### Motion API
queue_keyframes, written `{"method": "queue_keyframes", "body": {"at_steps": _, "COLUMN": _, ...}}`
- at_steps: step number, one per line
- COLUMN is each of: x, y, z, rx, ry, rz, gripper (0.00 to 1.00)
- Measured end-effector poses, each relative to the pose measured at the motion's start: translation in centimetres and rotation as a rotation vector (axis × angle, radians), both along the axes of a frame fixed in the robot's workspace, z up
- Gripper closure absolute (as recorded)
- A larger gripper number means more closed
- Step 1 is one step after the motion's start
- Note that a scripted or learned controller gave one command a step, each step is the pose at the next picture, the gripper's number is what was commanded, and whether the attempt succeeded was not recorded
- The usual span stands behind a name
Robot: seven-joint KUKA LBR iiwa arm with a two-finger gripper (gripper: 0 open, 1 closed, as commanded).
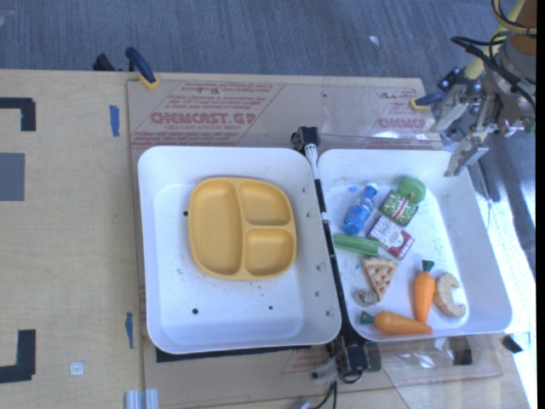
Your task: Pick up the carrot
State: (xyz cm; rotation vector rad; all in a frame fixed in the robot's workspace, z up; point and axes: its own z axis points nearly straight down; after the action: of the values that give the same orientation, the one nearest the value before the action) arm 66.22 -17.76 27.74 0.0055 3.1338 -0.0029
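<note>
Two orange carrots lie in the right bin (477, 228). One carrot (423, 295) stands lengthwise with its green top pointing away, near the bin's front right. The other carrot (400, 323) lies crosswise along the front wall, green end to the left. My gripper (467, 147) hangs over the bin's far right corner, well away from both carrots, and nothing shows in it.
The right bin also holds a blue bottle (359, 210), a green juice box (400, 203), a red-white packet (392, 235), a green cucumber (358, 245), a pizza slice (379, 275) and a beige pastry (449, 295). A yellow divided plate (243, 227) lies in the left bin (162, 254).
</note>
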Motion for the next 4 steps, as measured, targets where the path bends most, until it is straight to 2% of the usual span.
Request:
{"method": "queue_keyframes", "body": {"at_steps": 1, "x": -10.6, "y": -3.4, "z": -14.6, "rx": 0.004, "ry": 0.012, "rz": 0.185, "gripper": 0.0}}
{"method": "queue_keyframes", "body": {"at_steps": 2, "x": -15.3, "y": -0.7, "z": -18.7, "rx": -0.003, "ry": -0.005, "rz": 0.228, "gripper": 0.0}}
{"method": "queue_keyframes", "body": {"at_steps": 3, "x": -16.9, "y": 2.0, "z": -18.7, "rx": -0.007, "ry": -0.008, "rz": 0.388, "gripper": 0.0}}
{"method": "queue_keyframes", "body": {"at_steps": 4, "x": -16.4, "y": 2.3, "z": -17.3, "rx": -0.009, "ry": -0.024, "rz": 0.392, "gripper": 1.0}}
